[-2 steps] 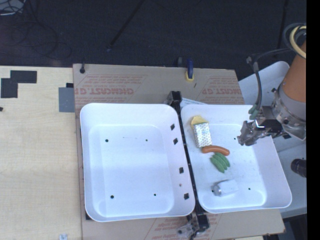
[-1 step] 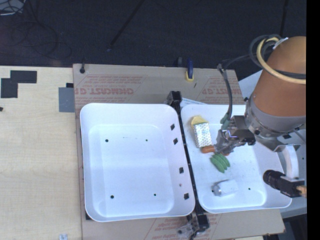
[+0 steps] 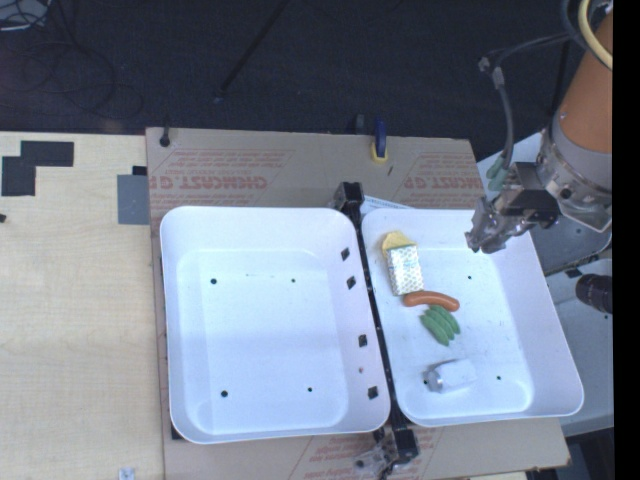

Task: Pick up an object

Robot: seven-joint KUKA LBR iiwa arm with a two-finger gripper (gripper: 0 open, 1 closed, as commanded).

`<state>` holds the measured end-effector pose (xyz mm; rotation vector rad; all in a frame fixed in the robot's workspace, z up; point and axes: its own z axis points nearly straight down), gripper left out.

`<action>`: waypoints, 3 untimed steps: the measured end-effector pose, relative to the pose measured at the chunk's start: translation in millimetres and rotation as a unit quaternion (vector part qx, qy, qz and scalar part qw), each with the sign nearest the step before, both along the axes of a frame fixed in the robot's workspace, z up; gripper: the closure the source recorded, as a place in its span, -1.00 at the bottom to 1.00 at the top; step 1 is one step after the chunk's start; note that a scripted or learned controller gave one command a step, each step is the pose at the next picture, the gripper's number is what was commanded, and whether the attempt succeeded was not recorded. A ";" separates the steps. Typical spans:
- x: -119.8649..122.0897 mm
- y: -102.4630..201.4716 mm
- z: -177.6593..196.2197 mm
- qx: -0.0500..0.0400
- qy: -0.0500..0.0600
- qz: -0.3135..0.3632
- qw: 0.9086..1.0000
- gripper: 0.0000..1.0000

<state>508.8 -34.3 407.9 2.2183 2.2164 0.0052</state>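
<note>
Hovering above the right bin's [image 3: 560, 368] far rim, tool [image 3: 487, 240]; fingers' state impossible to tell. Lay nearest, toward the bin's middle: block [image 3: 405, 269], sausage [image 3: 431, 300], green toy [image 3: 440, 324]. Best approached straight down, centred over one piece, clear of neighbours.

Arm [image 3: 590, 88] cut off by right edge; yellow item [image 3: 396, 239] partly hidden under silvery packet [image 3: 405, 269]

The grey arm reaches in from the right, its claw [image 3: 487, 236] angled downward.

White bins [image 3: 200, 230] hold an orange sausage [image 3: 431, 300], green pod [image 3: 440, 324], yellow wedge [image 3: 397, 240].
</note>
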 end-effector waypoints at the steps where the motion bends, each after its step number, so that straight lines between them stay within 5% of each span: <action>1: -35.6 -28.7 -92.4 0.001 0.010 -0.002 1.000 1.00; 2: -34.8 -166.4 -103.2 -0.002 0.005 -0.006 1.000 1.00; 3: -33.2 -93.5 -163.2 0.003 0.008 0.003 1.000 1.00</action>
